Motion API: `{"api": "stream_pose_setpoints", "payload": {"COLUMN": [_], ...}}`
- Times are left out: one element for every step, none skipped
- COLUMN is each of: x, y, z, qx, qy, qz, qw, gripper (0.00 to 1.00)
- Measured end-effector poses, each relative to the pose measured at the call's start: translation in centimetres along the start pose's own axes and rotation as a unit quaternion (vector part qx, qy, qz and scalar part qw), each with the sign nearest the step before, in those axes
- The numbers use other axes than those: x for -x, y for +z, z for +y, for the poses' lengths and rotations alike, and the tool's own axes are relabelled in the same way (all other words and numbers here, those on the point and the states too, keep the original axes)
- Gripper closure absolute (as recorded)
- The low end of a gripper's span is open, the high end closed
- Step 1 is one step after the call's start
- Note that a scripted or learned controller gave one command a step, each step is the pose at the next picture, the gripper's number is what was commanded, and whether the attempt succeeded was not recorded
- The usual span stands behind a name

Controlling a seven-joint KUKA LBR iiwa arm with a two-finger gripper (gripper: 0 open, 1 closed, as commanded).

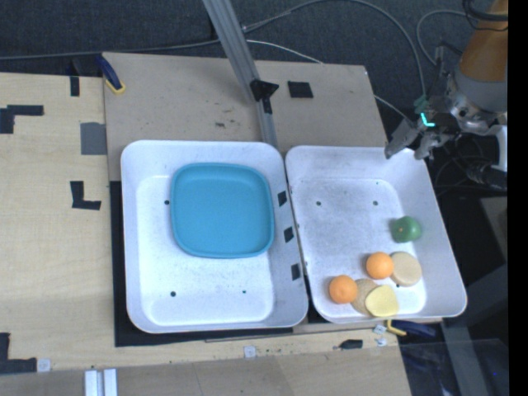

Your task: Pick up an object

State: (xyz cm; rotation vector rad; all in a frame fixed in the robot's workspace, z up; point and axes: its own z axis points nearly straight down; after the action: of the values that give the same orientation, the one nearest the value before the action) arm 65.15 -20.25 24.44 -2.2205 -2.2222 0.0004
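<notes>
Lying closest to the camera, at the near right corner of the right bin [330,180], was a small cluster of objects: a pale yellow round piece [382,301] at the front, touching a beige piece [361,297] partly hidden behind it, and an orange ball [342,289] just to the left of these. A little farther back sat a second orange ball [379,266], with a cream-coloured round piece [405,268] touching its right side. Beyond this group, near the right wall of the same bin and apart from the others, rested a small green ball [405,229]. The rest of the floor of this bin was bare white with dark speckles. The left bin [140,221] stood just beside the right one, and they met along their inner walls; it carried a light blue square plate [222,209] with rounded corners, lying flat in the far half of the bin. Both bins sat on a light wooden surface [49,221] marked with several dark patches. A grey metal bar [239,52] ran at a slant from the top of the view down to the far edge between the bins. At the far right, the tool [408,144] hung over the far right corner of the right bin, well apart from all the objects, with nothing between its fingers; I cannot tell if it was released or clenched. Above it, the orange band [487,52] of the arm was visible.
</notes>
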Motion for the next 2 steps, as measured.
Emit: {"api": "stream_pose_setpoints", "payload": {"x": [0.0,-0.1], "y": [0.0,6.3], "z": [0.0,-0.3], "qx": [0.0,-0.002], "qy": [0.0,0.0], "qz": [0.0,0.001], "qw": [1.0,1.0], "gripper": [0.0,0.0]}}
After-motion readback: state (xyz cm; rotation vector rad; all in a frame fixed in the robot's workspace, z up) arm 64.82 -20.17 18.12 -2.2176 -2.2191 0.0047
